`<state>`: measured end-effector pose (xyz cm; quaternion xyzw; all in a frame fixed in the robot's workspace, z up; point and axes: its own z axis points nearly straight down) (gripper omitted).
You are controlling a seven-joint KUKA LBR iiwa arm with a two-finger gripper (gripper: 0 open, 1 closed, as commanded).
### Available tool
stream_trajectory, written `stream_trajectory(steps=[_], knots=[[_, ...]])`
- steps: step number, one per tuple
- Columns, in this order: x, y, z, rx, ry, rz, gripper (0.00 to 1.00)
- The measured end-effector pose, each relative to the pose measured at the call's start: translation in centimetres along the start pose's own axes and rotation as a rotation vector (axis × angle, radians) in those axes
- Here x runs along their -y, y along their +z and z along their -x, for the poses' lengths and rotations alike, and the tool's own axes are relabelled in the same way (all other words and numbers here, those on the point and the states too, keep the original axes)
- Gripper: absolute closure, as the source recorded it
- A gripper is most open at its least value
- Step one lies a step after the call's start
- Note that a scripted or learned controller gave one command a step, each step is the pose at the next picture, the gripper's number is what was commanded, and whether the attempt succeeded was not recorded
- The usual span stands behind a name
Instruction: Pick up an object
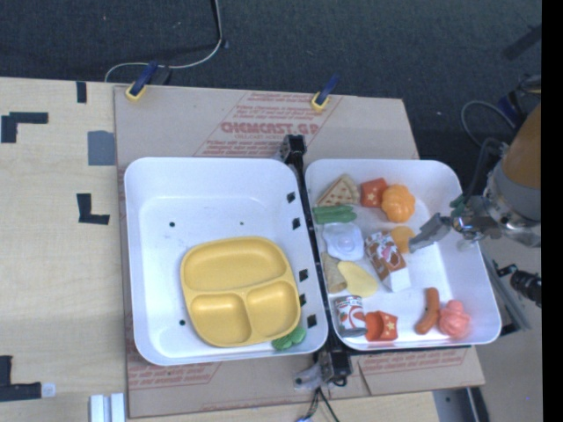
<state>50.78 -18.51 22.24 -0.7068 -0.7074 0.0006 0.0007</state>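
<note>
The right bin (457,187) holds several toy foods. Among them are a sandwich wedge (339,190), a red pepper (373,192), an orange (398,202), a green pod (334,212) and a white lid (345,243). A snack packet (385,258), a small can (350,313), a sausage (428,310) and a pink piece (454,319) lie nearer the front. My gripper (420,237) reaches in low from the right, just right of the snack packet. Nothing is visibly held in it.
The left bin (149,200) holds a yellow divided plate (239,290) with a green piece (290,337) at its front right corner. A black divider (303,227) runs between the bins. Both sit on cardboard (255,126) clamped to the bench.
</note>
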Motion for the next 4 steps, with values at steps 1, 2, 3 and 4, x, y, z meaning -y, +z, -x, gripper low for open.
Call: stream_trajectory(steps=[1,2,3,4], knots=[[-5.3,11.4,-0.2,0.005,0.001,0.026,0.0],[-4.2,13.5,-8.2,0.008,-0.002,0.015,0.0],[-4.1,12.4,-7.9,0.005,0.002,0.013,1.0],[-2.9,3.3,-13.0,-0.001,-0.005,0.006,1.0]])
